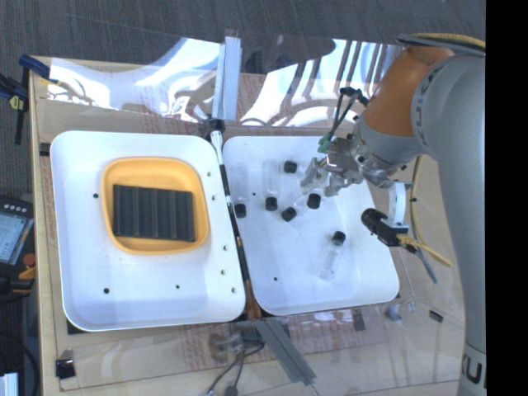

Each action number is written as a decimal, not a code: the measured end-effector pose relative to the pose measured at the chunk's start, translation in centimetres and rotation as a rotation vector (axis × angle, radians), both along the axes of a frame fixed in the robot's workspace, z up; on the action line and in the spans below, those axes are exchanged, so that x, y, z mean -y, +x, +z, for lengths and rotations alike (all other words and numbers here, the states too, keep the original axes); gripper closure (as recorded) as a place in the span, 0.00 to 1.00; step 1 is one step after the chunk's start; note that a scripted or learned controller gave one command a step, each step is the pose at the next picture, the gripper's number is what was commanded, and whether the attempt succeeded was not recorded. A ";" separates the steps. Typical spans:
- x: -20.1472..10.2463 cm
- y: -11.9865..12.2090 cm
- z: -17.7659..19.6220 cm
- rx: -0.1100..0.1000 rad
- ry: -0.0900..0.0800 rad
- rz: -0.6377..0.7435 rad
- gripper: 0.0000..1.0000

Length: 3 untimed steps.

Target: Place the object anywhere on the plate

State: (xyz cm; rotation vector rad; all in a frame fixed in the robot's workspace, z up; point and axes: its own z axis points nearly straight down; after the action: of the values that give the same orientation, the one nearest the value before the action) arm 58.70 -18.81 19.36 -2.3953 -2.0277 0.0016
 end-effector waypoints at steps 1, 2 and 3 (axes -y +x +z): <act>0.0 0.0 0.0 0.000 0.000 0.000 0.00; 0.0 -2.0 1.1 -0.001 0.001 0.347 0.00; -0.5 -4.2 2.5 0.000 0.001 0.601 0.00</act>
State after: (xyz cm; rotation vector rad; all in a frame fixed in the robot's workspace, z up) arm 54.51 -18.31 21.81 -1.6873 -2.6456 0.0019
